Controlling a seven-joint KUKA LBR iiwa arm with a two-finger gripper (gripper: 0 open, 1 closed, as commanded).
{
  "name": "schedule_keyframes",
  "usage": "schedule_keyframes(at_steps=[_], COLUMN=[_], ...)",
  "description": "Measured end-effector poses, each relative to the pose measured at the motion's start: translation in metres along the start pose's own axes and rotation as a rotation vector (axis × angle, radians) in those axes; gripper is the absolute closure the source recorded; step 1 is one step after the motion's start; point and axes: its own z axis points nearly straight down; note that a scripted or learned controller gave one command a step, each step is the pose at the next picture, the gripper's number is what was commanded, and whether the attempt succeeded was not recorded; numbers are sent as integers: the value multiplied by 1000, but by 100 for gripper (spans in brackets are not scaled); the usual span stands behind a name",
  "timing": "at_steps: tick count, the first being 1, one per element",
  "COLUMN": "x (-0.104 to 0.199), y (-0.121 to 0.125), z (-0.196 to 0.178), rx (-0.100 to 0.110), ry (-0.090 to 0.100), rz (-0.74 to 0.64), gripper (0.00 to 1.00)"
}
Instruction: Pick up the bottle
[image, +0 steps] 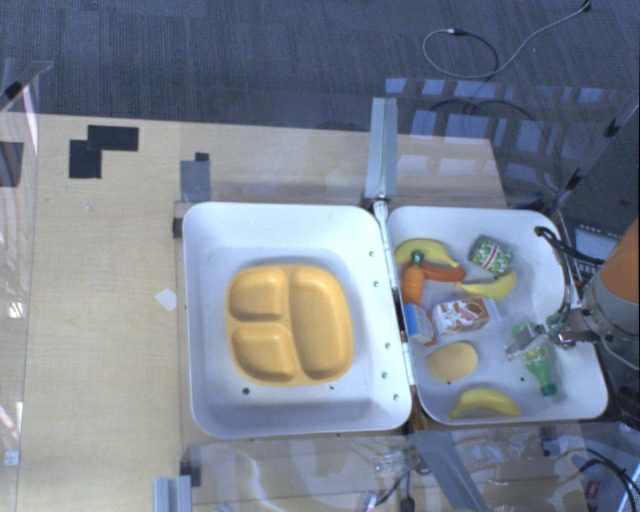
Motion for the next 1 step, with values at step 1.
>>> schedule_keyframes(at_steps=[1], x=[1], y=[0], z=[16], rx=[-1], ry=[0], rz=[291], gripper=[0])
